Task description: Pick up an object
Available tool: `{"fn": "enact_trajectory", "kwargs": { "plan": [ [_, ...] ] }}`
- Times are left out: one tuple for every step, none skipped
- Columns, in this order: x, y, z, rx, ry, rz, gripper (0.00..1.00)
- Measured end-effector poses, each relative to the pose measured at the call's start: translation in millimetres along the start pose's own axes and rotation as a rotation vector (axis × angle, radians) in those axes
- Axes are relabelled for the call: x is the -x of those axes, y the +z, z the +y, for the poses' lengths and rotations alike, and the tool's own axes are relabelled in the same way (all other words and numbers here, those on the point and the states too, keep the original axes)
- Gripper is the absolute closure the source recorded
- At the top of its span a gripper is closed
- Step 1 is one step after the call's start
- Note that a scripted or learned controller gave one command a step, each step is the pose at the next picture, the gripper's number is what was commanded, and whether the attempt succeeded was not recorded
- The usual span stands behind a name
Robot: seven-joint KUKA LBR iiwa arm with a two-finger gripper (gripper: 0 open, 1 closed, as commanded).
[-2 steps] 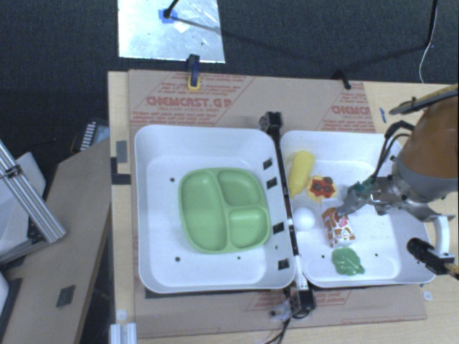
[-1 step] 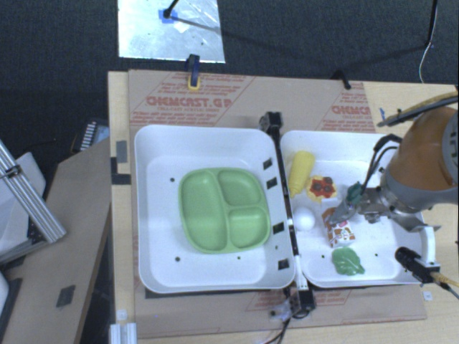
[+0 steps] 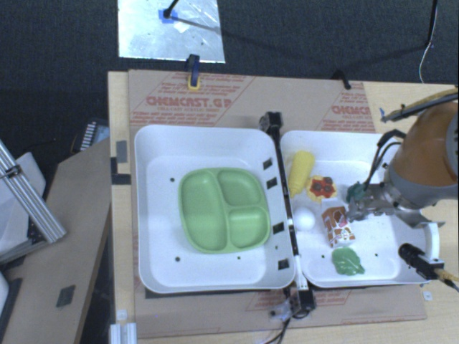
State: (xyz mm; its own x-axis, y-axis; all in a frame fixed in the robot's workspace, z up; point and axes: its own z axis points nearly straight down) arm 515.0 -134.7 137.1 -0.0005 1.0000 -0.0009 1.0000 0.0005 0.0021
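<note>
The right bin [image 3: 373, 149] holds a yellow corn-like piece [image 3: 300, 169], a red and orange toy [image 3: 322, 187], a white ball [image 3: 305, 218], a brown and white patterned block [image 3: 337, 224] and a green lump [image 3: 348, 261]. My gripper [image 3: 356, 206] reaches in from the right and hangs just right of the patterned block, close to its upper end. Nothing shows between its fingers. The left bin [image 3: 158, 156] holds a green divided plate [image 3: 224, 210].
A black divider with clips [image 3: 281, 192] runs between the two bins. Both bins rest on a cardboard sheet [image 3: 215, 99]. A yellow clamp [image 3: 193, 74] sits at the sheet's far edge. Bare bin floor lies at the right bin's far right corner.
</note>
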Motion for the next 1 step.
{"fn": "enact_trajectory", "kwargs": {
  "plan": [
    [7.1,-61.3,5.0,0.005,-0.003,-0.001,1.00]
  ]
}}
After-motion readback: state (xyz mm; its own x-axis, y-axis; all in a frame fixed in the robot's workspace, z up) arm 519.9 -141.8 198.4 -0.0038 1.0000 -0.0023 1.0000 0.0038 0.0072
